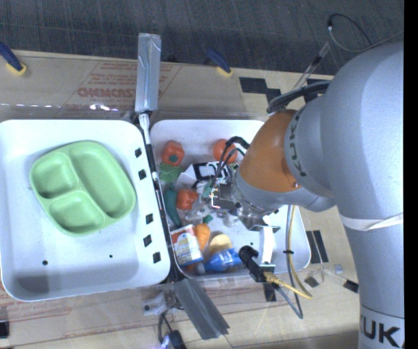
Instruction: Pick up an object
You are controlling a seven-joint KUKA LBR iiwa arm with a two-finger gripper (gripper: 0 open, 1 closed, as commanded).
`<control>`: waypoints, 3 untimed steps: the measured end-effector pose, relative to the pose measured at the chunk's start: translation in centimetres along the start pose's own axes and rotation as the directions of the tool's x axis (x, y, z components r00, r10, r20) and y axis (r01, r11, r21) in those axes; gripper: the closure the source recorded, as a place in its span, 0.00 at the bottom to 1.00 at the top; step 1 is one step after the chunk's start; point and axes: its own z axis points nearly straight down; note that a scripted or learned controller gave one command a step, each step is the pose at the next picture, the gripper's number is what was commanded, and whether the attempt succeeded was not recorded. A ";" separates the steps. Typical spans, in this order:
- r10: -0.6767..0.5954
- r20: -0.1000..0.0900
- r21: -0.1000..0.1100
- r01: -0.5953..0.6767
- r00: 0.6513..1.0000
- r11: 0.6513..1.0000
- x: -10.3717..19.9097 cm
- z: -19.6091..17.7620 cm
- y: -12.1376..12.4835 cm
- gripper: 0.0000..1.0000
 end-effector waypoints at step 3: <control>-0.165 0.001 -0.003 0.165 0.986 0.986 1.7 -0.8 0.6 0.00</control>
